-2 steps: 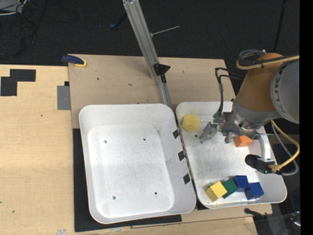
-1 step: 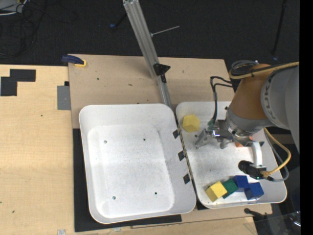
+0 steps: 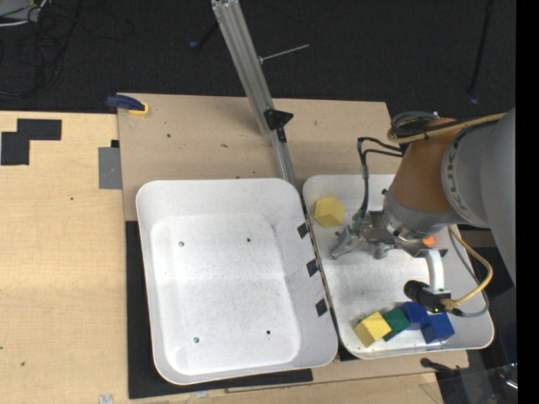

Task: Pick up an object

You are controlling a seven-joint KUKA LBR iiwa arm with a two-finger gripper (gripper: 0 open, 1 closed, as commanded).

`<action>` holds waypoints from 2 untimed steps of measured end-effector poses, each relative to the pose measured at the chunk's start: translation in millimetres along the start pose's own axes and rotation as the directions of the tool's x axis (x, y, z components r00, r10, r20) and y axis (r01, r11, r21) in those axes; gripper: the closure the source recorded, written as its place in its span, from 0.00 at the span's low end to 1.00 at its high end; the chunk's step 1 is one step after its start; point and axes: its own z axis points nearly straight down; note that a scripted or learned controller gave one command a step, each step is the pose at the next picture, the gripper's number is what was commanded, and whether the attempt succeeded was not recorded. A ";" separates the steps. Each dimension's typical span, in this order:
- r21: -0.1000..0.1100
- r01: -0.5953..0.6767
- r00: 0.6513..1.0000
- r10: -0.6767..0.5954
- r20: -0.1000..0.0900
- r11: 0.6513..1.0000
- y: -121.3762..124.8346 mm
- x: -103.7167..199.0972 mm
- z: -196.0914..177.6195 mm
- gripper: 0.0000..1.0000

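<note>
**Approach stage: claw low in right bin, nothing held**

Wooden bench (image 3: 210,141) carries two white bins; the left bin (image 3: 223,196) sits beside the right bin (image 3: 354,183). My claw (image 3: 344,244) hangs low in the right bin, fingers apart, nothing between them. Nearest candidate: a yellow block (image 3: 328,212), just beside the claw toward the bin's far corner. A yellow cube (image 3: 371,328), green block (image 3: 393,321) and blue block (image 3: 425,322) cluster at the near edge. Judgement: pre-grasp. Next move calls for centring over the yellow block, descending, then closing.
</note>
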 end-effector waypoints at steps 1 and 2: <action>-0.003 -0.009 1.000 0.009 0.002 1.000 0.5 -3.1 -11.3 1.00; -0.004 0.004 1.000 -0.004 0.001 1.000 9.0 -6.5 -69.7 1.00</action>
